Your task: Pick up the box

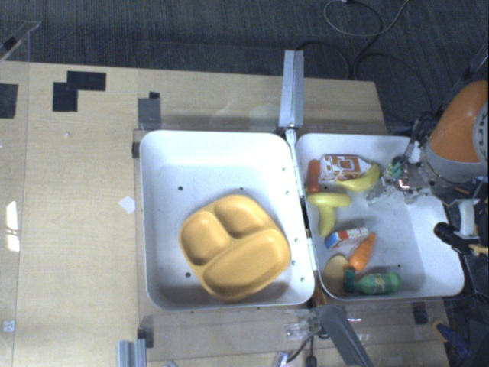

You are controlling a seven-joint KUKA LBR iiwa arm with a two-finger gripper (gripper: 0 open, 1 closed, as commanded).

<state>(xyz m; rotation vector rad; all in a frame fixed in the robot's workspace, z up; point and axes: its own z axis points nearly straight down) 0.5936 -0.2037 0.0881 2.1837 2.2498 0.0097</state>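
I see a pale wood counter [69, 205] on dark carpet [191, 14]. The box [341, 168] lies at the right bin's [451, 281] far-left corner. My claw [397, 176] hovers beside it; I can't tell its opening.

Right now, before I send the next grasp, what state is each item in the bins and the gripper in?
White and orange carton box: lying flat, right bin's far-left corner, ungrasped.
Yellow banana: leaning on the box's near edge.
Second yellow banana: lying flat, nearer the divider.
Orange carrot: lying flat.
Green bottle: on its side.
Yellow divided tray: upside down, left bin.
Gripper: low, beside the box.
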